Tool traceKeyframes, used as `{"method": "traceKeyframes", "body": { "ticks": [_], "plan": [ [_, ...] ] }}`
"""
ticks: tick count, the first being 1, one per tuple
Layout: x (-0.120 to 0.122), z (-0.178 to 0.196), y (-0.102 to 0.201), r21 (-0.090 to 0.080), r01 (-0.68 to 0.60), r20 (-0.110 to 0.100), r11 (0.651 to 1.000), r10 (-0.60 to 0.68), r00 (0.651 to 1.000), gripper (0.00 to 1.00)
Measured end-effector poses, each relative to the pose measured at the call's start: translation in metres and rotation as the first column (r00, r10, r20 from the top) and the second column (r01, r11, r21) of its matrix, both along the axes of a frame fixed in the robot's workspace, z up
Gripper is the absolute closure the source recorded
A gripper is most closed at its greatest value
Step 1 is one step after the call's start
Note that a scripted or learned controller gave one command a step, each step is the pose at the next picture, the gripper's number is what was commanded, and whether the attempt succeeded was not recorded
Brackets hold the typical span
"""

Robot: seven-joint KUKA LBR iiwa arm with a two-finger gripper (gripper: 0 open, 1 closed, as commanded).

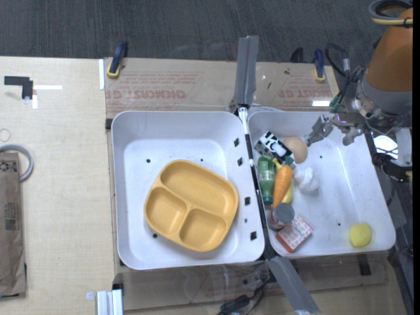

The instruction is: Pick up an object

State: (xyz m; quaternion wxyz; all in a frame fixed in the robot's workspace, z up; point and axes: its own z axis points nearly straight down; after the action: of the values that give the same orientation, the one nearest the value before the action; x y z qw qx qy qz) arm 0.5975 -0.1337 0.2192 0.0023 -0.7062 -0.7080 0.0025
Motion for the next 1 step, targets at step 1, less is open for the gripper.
{"method": "traceKeyframes", "body": {
  "ticks": [1],
  "plan": [
    [0.0010, -0.1294, 0.0359, -0.001, -0.239, 0.003, 0.971, 0.239, 0.971, 0.00]
  ]
}}
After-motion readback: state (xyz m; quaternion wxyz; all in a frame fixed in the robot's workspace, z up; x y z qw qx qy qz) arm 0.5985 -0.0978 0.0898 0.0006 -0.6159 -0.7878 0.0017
